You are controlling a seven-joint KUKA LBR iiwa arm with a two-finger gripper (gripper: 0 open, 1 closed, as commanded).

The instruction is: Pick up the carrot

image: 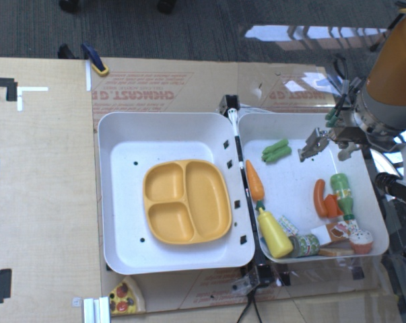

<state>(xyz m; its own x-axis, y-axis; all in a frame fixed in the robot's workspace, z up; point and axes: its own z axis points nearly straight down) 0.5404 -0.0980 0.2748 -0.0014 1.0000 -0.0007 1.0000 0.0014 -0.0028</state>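
Observation:
The carrot [254, 183] is orange with a green stub. It lies along the left wall of the right bin [293, 128], just above a yellow mustard bottle [275, 234]. My gripper [329, 147] hangs over the upper right part of that bin, well to the right of the carrot. Its two fingers stand apart, open, with nothing between them. The grey arm with the orange band comes in from the right edge.
The right bin also holds green beans [277, 151], a red sausage [319, 197], a green bottle [341, 192], a can [306, 245] and a cupcake [359, 237]. The left bin [122, 180] holds a yellow divided plate [187, 200]. A toy pizza slice [122, 299] lies on the bench below.

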